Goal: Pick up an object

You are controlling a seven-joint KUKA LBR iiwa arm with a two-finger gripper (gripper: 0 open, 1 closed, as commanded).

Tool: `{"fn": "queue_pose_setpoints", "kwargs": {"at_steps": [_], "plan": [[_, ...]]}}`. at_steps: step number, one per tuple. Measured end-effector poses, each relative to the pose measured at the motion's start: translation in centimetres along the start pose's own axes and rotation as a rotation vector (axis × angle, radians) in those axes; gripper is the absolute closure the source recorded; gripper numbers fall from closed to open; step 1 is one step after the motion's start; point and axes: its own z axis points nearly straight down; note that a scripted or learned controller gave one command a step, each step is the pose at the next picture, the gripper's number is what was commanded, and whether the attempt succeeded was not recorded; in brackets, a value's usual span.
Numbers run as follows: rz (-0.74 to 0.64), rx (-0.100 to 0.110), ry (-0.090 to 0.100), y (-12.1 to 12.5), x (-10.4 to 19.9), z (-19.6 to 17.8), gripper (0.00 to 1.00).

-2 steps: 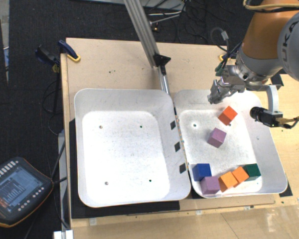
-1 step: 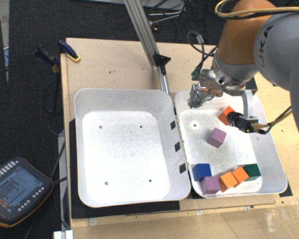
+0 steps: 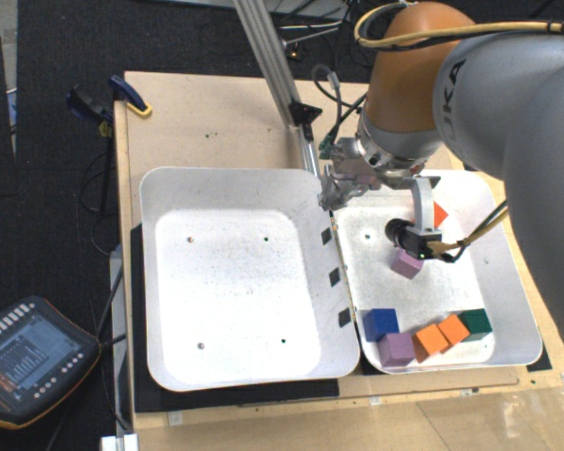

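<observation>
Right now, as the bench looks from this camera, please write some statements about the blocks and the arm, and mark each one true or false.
1. The end effector hangs near the line where the left bin and the right bin meet. True.
2. The blue block lies in the left bin. False: it lies in the right bin, near the front rim.
3. The orange block sits between the purple block and the green block. True.
4. The green block is stacked on the orange block. False: it lies beside it on the bin floor.
</observation>
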Motion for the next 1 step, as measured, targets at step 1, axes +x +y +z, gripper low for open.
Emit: {"fn": "queue_pose_setpoints", "kwargs": {"at_steps": [1], "plan": [[0.000, -0.001, 0.000, -1.21, 5.28, -0.62, 1.00]]}}
